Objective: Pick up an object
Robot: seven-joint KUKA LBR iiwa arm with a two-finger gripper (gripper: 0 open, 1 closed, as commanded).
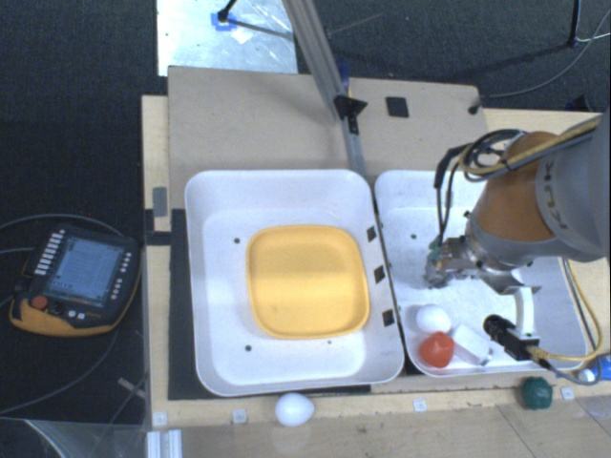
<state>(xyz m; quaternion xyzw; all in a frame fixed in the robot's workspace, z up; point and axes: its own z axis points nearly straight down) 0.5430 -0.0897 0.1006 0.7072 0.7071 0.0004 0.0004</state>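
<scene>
Matt yellow plastic plate [308, 281], smooth white bins [215, 256]

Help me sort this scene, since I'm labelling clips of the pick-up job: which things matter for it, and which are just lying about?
Part of the job:
- tool, over the right bin
- white ball, red ball and white block in that bin
- yellow plate in the left bin

Lying about:
- white egg and green ball, outside the bins
- pendant on the floor
</scene>
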